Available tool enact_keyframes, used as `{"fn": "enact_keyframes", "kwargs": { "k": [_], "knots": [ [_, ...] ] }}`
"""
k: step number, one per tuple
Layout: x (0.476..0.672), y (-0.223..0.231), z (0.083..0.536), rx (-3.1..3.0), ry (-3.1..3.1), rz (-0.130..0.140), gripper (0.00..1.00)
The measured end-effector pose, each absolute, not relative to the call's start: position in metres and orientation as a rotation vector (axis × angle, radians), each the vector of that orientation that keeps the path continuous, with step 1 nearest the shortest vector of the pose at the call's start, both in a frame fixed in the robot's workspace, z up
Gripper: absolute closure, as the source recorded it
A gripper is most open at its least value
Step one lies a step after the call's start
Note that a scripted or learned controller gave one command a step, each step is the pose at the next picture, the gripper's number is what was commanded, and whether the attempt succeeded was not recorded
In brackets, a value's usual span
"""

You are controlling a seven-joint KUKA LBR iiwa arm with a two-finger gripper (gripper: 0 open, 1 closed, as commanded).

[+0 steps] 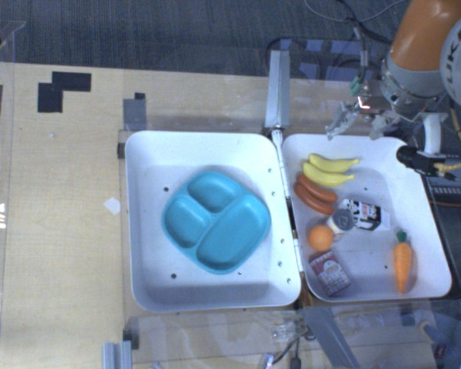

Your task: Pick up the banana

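A yellow banana (332, 171) lies near the back of the right bin (434, 229), just above a reddish hot dog (315, 195). My gripper (356, 125) hangs above the bin's back rim, up and to the right of the banana, apart from it. Its two fingers (337, 123) are spread and nothing sits between them.
The right bin also holds an orange (320, 237), a black-and-white bottle (359, 214), a carrot (402, 262) and a dark red packet (329, 273). A blue divided plate (217, 220) lies in the left bin (150, 206). A metal post (277, 94) stands behind the divider.
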State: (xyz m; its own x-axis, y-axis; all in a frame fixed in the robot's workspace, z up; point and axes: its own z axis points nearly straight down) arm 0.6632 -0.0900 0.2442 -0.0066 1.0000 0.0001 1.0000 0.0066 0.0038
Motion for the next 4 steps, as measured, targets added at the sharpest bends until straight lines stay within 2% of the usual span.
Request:
{"fn": "enact_keyframes", "kwargs": {
  "k": [1,2,3,4],
  "knots": [
    [0.649,-0.082,0.139,2.342,2.090,0.003,0.00],
    [0.636,-0.141,0.088,2.326,2.102,0.007,0.00],
    [0.638,-0.139,0.101,2.321,2.102,0.018,1.00],
    [0.654,-0.047,0.187,2.341,2.089,0.009,1.00]
  ]
}}
